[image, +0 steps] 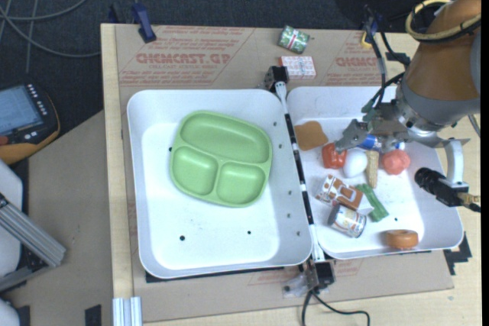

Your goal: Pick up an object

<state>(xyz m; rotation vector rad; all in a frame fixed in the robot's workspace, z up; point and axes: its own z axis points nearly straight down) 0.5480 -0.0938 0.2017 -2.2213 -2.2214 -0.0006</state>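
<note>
My gripper hangs over the back middle of the right bin, open, with nothing between its fingers. Just below it lie a white egg-shaped piece, a red piece and a pale wooden stick. A red strawberry-like piece sits to the right of the stick. A brown flat piece lies near the bin's left wall. Nearer the front are a brown and white packet, a green strip, a small can and an orange piece.
The left bin holds a green divided plate. Behind the bins on the bench lie a small green can and a little box. A black part of the arm juts over the right bin's right side.
</note>
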